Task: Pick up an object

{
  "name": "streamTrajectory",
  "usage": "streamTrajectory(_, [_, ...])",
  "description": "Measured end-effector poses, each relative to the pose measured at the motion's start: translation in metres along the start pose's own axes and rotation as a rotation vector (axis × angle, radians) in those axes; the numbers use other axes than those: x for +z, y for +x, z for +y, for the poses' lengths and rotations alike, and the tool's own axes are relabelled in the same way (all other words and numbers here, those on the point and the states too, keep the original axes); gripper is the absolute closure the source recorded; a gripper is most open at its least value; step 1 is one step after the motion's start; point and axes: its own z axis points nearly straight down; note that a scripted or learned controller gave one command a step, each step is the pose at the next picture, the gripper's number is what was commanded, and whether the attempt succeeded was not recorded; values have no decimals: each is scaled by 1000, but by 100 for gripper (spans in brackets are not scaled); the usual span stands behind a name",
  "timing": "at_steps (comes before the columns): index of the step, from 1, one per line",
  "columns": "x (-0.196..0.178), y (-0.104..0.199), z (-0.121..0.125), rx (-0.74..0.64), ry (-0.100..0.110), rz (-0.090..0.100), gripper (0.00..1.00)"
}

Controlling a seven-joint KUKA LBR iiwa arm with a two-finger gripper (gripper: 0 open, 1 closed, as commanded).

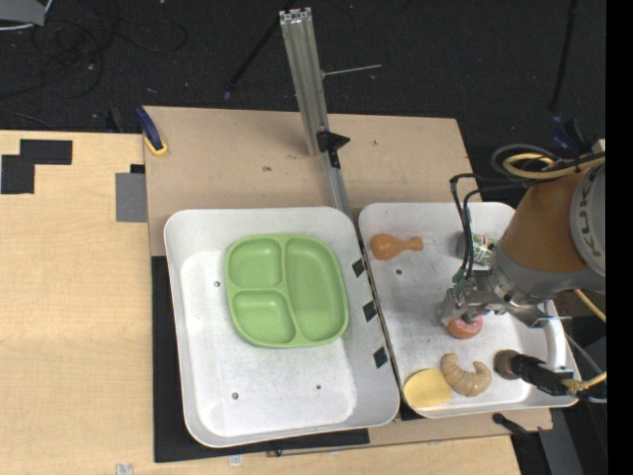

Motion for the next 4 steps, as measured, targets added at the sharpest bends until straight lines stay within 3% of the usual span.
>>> streamTrajectory(2, [-100, 11, 9, -8, -8, -1, 100])
streamTrajectory(3, [-124, 10, 10, -7, -6, -1, 100])
streamTrajectory(4, [-113, 62, 20, -11, -1, 2, 100])
